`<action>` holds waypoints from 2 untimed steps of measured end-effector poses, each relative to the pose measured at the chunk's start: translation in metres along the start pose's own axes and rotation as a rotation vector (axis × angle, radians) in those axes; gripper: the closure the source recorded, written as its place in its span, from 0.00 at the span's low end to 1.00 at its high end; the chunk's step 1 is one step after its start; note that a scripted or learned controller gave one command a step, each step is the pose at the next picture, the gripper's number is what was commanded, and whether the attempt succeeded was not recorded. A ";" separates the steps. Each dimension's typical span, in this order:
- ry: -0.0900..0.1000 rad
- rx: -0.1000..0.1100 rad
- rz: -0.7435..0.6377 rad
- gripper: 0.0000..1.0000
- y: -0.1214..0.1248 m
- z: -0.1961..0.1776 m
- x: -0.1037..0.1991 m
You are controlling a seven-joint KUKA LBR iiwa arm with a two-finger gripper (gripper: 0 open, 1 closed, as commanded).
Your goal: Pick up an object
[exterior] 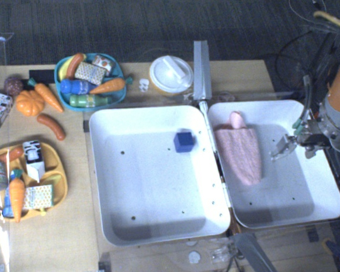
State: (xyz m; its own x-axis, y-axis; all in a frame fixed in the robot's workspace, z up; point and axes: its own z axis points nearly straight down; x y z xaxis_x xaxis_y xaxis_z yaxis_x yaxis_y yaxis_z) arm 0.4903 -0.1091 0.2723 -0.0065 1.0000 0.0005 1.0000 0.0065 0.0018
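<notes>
Robotics laboratory test bench. A wooden benchtop [162,262] carries two shallow white bins [102,167] set side by side, trays of plastic toy food [89,80] stand at the left, loose black cables [314,27] trail at the right, and dark carpet [149,17] lies beyond.

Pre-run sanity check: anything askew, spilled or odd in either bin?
Nothing stands out. The small blue cube sits flat in the left white bin. The pink cloth with a rounded pink tip lies flat along the left side of the right white bin, apart from the gripper. No spills.
</notes>
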 end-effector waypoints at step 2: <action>-0.003 -0.016 -0.167 0.00 0.056 0.180 0.000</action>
State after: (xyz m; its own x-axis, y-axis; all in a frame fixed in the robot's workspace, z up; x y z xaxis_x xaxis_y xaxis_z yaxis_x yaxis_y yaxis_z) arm 0.5465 -0.1091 0.0920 -0.1726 0.9850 -0.0039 0.9848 0.1726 0.0176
